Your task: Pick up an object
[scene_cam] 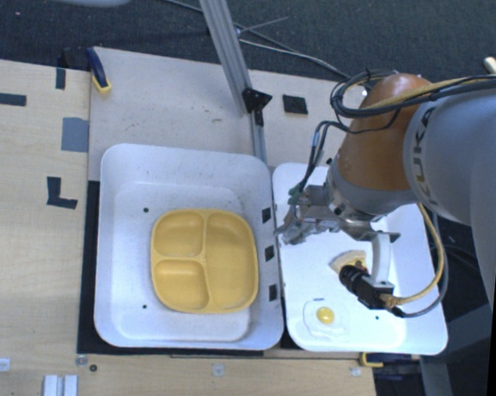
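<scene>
Over on the left, the left bin (129, 174) holds a yellow divided plate (204, 261) — lying flat, compartments up, near the middle of the bin floor. It's a rounded square with no real long axis; the two smaller wells sit toward the far side and left, the larger toward the right. Flat like that, I'd judge it a hard pick, with only a thin rim to catch.

Moving right, the arm hangs over the right bin (422, 333), wrist low above its left part. The jaws (302, 226) are tucked under the wrist — I cannot tell how they stand.

Further right and nearer, a toy fried egg (325, 316) lies flat — yolk up, round, pointing nowhere. A small pale piece (347, 261) sits just beyond it, partly behind the arm's black fitting (365, 287).
</scene>
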`<state>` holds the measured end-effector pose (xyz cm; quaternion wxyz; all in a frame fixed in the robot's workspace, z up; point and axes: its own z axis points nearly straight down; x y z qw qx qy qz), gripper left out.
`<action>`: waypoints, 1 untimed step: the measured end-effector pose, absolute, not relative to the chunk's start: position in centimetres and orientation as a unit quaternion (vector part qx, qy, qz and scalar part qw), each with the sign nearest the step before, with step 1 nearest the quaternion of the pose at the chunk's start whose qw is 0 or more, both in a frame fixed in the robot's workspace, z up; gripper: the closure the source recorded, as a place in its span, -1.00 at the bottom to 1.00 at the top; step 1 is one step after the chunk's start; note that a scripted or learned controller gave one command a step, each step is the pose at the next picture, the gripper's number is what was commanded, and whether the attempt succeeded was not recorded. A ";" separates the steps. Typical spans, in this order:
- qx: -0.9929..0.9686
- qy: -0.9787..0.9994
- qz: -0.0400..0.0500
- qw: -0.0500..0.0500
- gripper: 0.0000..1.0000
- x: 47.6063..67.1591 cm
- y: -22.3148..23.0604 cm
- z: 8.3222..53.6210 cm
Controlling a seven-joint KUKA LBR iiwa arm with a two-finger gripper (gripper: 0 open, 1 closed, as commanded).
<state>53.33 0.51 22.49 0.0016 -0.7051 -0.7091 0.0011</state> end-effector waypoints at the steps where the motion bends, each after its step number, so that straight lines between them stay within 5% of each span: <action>1: -0.705 -0.709 0.001 0.001 1.00 52.2 6.1 21.4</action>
